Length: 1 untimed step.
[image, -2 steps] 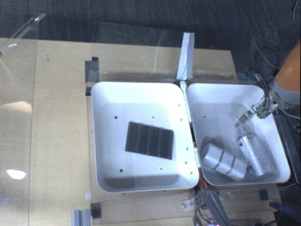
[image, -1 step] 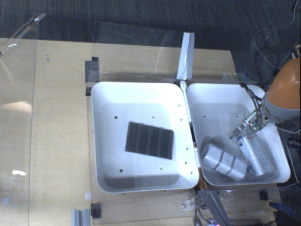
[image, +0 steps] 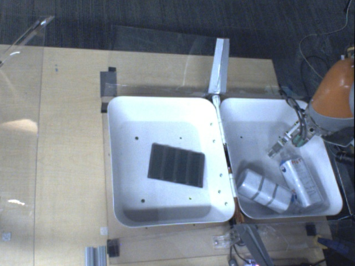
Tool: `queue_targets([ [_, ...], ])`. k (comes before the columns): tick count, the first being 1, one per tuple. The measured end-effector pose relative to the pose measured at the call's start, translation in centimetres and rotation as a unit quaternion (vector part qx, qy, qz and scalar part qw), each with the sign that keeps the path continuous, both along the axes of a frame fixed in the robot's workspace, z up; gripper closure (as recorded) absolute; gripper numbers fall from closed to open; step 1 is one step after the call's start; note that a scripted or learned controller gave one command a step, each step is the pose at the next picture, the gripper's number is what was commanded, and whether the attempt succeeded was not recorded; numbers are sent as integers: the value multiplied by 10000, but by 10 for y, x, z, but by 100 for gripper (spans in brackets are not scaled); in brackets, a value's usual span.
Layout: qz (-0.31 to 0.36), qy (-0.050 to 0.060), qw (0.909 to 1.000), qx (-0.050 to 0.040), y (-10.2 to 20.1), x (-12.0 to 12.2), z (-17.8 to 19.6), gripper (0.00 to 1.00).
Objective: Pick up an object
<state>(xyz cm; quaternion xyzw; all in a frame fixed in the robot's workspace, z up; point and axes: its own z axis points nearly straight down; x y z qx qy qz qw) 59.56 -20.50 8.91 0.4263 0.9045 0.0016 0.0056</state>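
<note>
Down in the right bin [image: 260, 112], two objects lie near its front edge. A grey-and-white cylindrical bottle [image: 264, 190] lies on its side toward the front left corner of that bin, and a slimmer silver-and-blue can [image: 300, 180] lies tilted just beside it on the right, the two close enough that they seem to touch at their lower ends. The can carries a label, but its writing is too small to read.

The end effector [image: 288, 138] hangs above the middle of the right bin, just behind the can's upper end and apart from the bottle; its fingers point toward the bin's left wall. Nothing sits between them, and how wide they stand cannot be told from this angle. The grey arm with its orange band [image: 334, 90] comes in over the bin's right rim.

In the left bin [image: 127, 115], a dark ribbed rectangular pad [image: 176, 164] lies flat near the centre. Both bins sit side by side on the pale wooden bench [image: 55, 148].
</note>
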Motion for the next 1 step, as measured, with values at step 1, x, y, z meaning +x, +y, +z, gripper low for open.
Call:
queue_targets([
  [1, 829, -17, 9966, -16, 2, -37, 1, 0],
])
